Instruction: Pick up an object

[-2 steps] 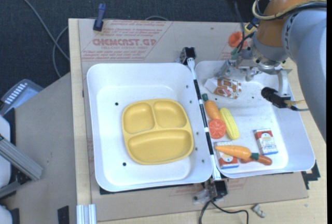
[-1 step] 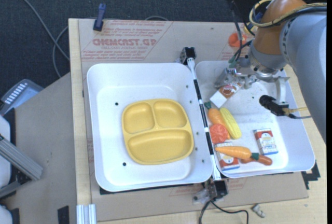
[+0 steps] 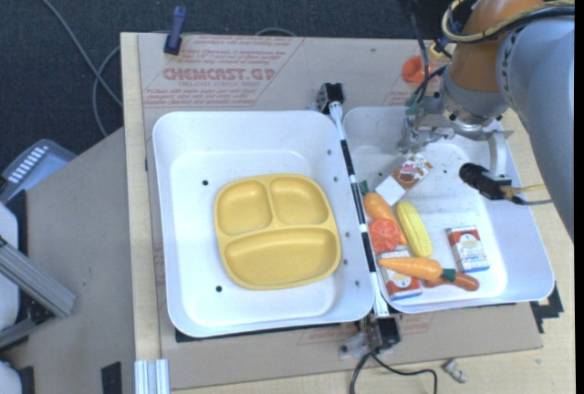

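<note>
- The gripper (image 3: 422,133) hangs over the back of the right bin (image 3: 529,269); I can't tell how it is set.
- A small packet (image 3: 412,172) lies just below it.
- Toward the front lie a corn cob (image 3: 413,229), two carrots (image 3: 381,208) (image 3: 412,267) and a red-and-white box (image 3: 467,248).
- In the left bin (image 3: 182,201) sits a yellow tray (image 3: 276,230) with three compartments.

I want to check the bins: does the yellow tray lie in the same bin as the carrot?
No, the yellow tray lies in the left bin, and the carrot in the right bin.
</note>
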`<state>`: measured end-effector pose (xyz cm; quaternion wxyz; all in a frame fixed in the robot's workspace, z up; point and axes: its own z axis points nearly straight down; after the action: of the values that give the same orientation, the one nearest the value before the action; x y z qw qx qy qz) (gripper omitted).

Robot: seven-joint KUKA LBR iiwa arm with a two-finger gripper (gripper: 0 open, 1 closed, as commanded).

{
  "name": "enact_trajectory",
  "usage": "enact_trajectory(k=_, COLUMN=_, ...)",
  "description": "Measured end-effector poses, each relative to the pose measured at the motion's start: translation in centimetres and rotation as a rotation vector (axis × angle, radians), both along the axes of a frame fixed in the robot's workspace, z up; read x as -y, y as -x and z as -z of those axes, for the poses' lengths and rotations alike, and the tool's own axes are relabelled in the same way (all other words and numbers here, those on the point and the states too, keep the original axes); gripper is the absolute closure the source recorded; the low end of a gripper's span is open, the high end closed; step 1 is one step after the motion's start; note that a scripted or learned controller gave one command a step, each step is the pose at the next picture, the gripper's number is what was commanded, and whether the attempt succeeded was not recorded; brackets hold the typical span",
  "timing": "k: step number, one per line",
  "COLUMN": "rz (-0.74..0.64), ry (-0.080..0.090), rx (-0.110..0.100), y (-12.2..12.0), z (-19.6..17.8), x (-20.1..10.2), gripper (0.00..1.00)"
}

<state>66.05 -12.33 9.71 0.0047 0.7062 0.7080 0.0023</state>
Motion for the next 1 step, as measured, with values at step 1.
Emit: enact_trajectory(k=1, rz=0.0, ry=0.0, rx=-0.001, y=0.02, z=0.03, x=-0.01, gripper=0.0)
